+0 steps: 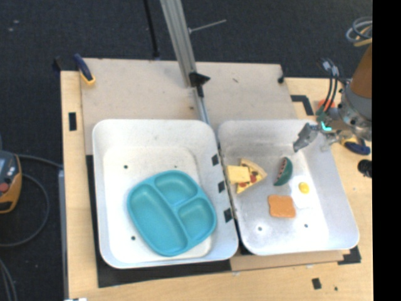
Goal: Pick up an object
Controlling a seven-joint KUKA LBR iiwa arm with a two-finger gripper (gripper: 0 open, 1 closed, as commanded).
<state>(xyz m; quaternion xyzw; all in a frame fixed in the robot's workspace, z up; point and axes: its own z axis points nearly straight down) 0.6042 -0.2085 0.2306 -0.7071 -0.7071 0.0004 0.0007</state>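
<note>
The right bin holds several small toy foods: a yellow pizza slice near its left wall, a green watermelon wedge in the middle, a small yellow round piece, and an orange toast-like square. My gripper hangs over the bin's upper right part, above and to the right of the watermelon wedge, reaching in from the right. Nothing shows between its fingers.
The left bin bears a blue divided plate. A slanted aluminium post rises behind the bins. Cables and tools lie at the bench's right edge.
</note>
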